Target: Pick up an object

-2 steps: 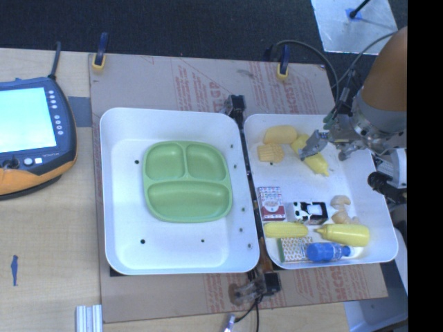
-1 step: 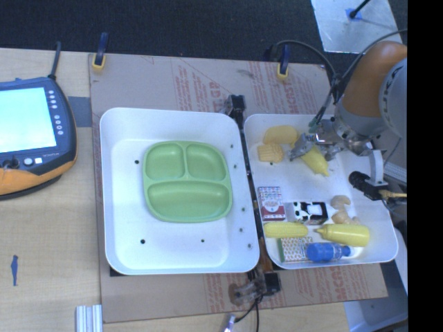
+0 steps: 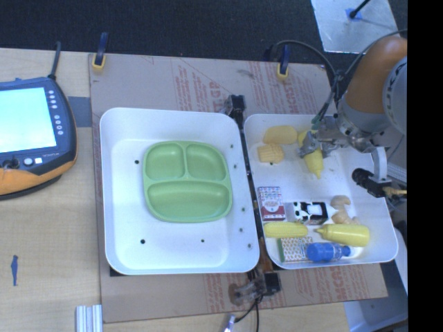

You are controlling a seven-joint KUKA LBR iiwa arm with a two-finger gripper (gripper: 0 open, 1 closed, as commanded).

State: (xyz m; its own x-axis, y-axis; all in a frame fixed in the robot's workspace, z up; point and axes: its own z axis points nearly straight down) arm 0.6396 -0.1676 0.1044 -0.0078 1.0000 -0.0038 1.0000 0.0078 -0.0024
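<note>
1. Highest up, and so closest to the camera, is the grey and orange arm [image 3: 370, 81]. Its gripper [image 3: 313, 151] hangs over the top part of the right bin [image 3: 387, 244]. You cannot tell if the fingers are spread or pinching.
2. Right under the gripper is a small yellow piece [image 3: 315, 164]. It touches the gripper or sits just below it. You cannot tell if it is held.
3. That piece looks like a light toy, smooth and maybe a bit slippery. It probably won't break. Grab it across its thin middle, not by the pointy end.
4. Near it, to the left, lie a pale yellow lump [image 3: 280, 134] and a yellow ridged piece [image 3: 270, 153]. They are apart from it, so there is room to close.
5. Lower in that bin things are crowded: a little red box [image 3: 270, 200], a black and white toy [image 3: 309, 211], a yellow bottle [image 3: 344, 234] and a blue bottle [image 3: 324, 252]. These touch or nearly touch.
6. In the left bin [image 3: 118, 206] sits a green plate [image 3: 187, 181] with parts.
7. Both bins are smooth and white, so things may slide. They sit on brown card [image 3: 173, 81] on the wooden table [image 3: 41, 254], near a screen [image 3: 28, 120].
</note>
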